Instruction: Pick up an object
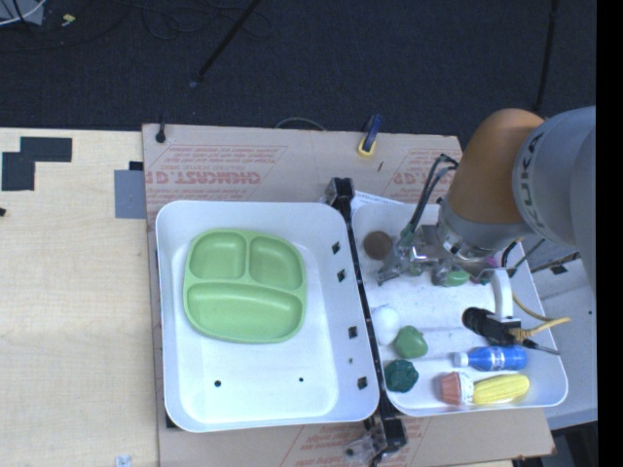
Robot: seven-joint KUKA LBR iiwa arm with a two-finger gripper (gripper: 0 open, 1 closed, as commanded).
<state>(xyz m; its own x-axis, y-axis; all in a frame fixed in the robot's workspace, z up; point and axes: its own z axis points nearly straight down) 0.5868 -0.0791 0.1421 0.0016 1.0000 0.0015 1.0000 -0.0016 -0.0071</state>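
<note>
The gripper (pixel 428 261) hangs over the right bin (pixel 555 382); a brown ball (pixel 377 245) lies just to its left.

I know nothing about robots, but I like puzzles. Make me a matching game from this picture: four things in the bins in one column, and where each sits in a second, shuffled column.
Things:
1. light green divided plastic plate
2. yellow toy corn cob
3. small brown round object
4. dark teal lumpy toy

Places:
A. right bin, far end, near the divider
B. left bin, far half
C. right bin, near edge, beside the divider
D. right bin, near edge, below the blue bottle

Pairs: 1-B, 2-D, 3-A, 4-C
</note>
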